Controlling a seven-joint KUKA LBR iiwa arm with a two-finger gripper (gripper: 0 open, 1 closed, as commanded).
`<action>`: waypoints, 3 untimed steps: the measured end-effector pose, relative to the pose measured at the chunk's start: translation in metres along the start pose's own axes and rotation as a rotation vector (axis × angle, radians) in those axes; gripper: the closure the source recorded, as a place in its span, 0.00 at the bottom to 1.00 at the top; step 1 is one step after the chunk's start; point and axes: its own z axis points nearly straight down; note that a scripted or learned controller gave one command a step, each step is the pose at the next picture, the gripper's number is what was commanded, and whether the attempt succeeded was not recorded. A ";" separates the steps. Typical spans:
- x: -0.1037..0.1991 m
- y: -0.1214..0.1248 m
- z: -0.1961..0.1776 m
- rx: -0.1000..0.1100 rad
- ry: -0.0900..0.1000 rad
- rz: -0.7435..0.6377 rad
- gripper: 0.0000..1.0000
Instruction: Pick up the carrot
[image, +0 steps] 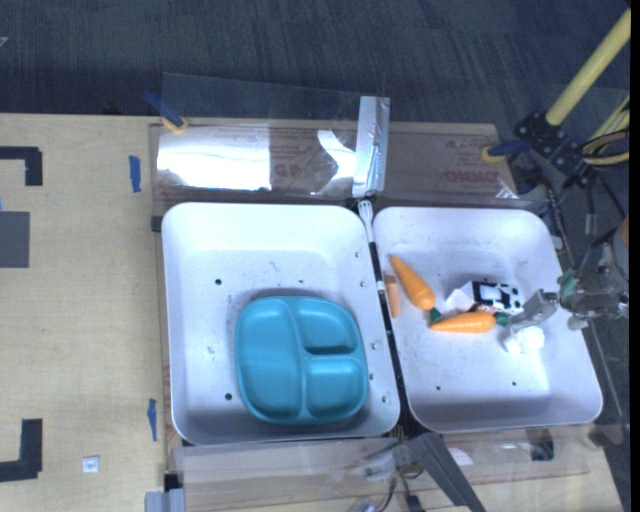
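Observation:
Two orange carrots lie in the right bin (470, 400). One carrot (413, 283) slants from upper left to lower right near the bin's left wall. The other carrot (466, 322) lies almost level just below it, its green end pointing left. My gripper (541, 305) reaches in over the bin's right rim, low and to the right of the level carrot, a short gap away from its tip. Nothing shows in its grasp.
A black-and-white object (496, 294) lies just above the level carrot, and a white lump (526, 340) sits below the gripper. A small orange piece (392, 298) rests by the dividing wall. The left bin (200, 260) holds a blue divided plate (300, 358). Cables and a yellow pole (590, 70) stand at the back right.

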 end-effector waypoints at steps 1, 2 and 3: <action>0.027 0.079 0.090 -0.021 -0.007 -0.167 0.00; 0.060 0.083 0.103 -0.052 -0.025 -0.026 0.00; 0.070 0.041 0.110 -0.039 -0.013 0.206 0.00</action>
